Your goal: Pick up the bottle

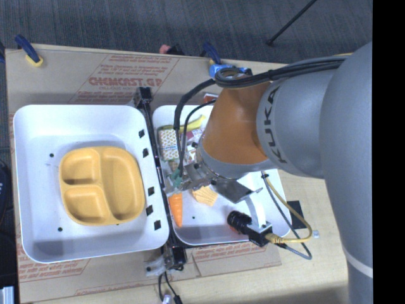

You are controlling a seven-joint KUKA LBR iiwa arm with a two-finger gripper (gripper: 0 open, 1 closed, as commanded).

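My grey arm with its orange band [237, 128] reaches down into the right bin [209, 236] and hides most of it. The gripper [180, 180] is low at the bin's left side, among small items; the wrist covers its fingers. A pale oblong item with a speckled label [168, 142] lies just behind the gripper along the bin's left wall; I cannot tell whether it is the bottle. I see nothing clearly held.
An orange carrot [176, 209] and a yellow wedge [204, 197] lie in front of the gripper. A yellow item [195, 120] pokes out behind the arm. The left bin [38, 125] holds a yellow divided plate [101, 184]. Black cables [253, 230] run over the right bin's front.
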